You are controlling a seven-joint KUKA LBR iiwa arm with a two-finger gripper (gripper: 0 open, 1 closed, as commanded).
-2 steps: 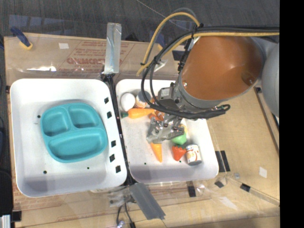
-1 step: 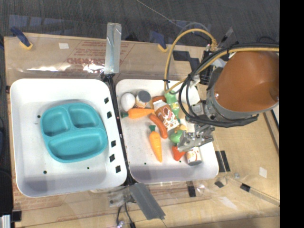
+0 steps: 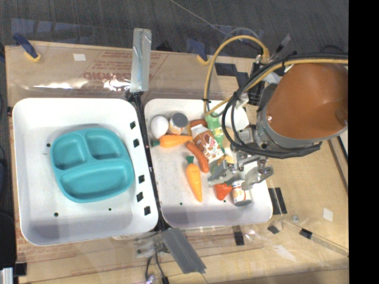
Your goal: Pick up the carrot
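An orange carrot (image 3: 194, 182) lies upright in the middle of the right bin (image 3: 177, 215), its green top pointing to the far side. A second orange carrot-like piece (image 3: 173, 141) lies crosswise nearer the back, beside a white egg (image 3: 159, 125). My gripper (image 3: 237, 171) hangs low over the bin's right part, just to the right of the upright carrot and apart from it. It sits above a red strawberry (image 3: 222, 191) and a small can (image 3: 240, 197). The gripper carries no carrot.
A red sausage (image 3: 197, 156), a printed packet (image 3: 208, 145), a green item (image 3: 214, 126) and a small tin (image 3: 178, 123) crowd the right bin's back and middle. The left bin (image 3: 29, 218) holds a teal divided plate (image 3: 92, 163). Cables loop above the wrist.
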